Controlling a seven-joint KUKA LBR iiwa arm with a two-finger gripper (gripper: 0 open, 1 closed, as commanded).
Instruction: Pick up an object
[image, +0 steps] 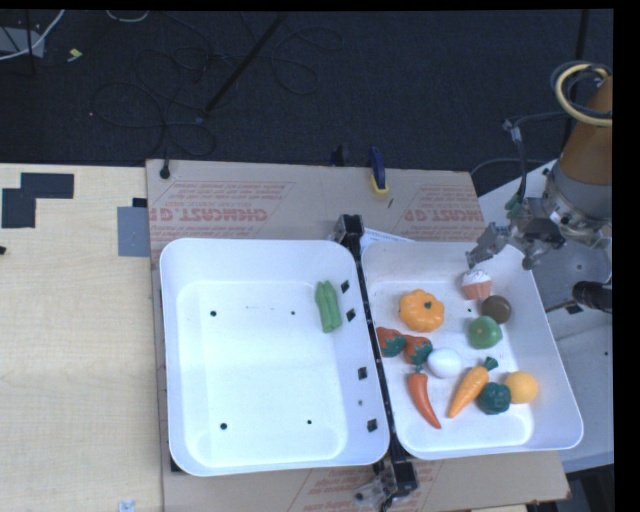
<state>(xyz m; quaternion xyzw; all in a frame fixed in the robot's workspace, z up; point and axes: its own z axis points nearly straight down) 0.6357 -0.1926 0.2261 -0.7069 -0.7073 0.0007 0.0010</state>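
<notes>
Hovering claw (508, 243) over right bin's (560, 420) far rim — finger state unreadable | cupcake toy (477, 285) just below it, in bin | pumpkin (421, 310) nearby | green pod (328, 305) in left bin (180, 350)

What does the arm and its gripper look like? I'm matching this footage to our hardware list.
The arm has a broad orange-tan section with a pale yellowish ring on top, above a grey metallic wrist. Thin dark cables loop along its left side. The gripper is a small grey metal piece with dark parts.
</notes>
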